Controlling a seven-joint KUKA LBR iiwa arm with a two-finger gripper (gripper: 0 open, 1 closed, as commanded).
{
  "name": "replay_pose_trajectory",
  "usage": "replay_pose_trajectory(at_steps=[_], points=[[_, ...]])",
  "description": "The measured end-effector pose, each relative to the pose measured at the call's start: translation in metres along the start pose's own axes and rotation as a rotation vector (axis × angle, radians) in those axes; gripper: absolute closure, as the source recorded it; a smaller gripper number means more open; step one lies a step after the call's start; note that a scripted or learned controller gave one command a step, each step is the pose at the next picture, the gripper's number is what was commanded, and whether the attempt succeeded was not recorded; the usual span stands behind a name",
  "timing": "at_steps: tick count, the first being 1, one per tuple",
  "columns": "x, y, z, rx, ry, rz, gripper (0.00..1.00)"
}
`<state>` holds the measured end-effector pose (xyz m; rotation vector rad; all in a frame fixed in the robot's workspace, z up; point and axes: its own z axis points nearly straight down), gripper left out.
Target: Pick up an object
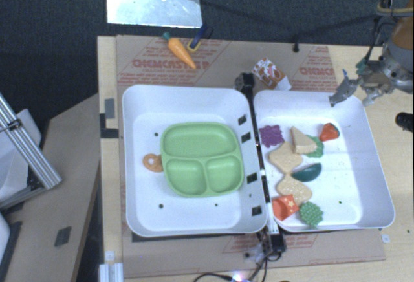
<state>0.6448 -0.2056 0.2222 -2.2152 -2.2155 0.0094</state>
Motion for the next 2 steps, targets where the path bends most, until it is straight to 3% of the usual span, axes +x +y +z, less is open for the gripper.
replay_pose_trajectory(at_steps=[1, 2], points=[[0.001, 0.002, -0.009, -0.012, -0.003, -0.003, 0.0], [0.003, 0.002, 0.032, -0.01, -0.002, -0.003, 0.0]])
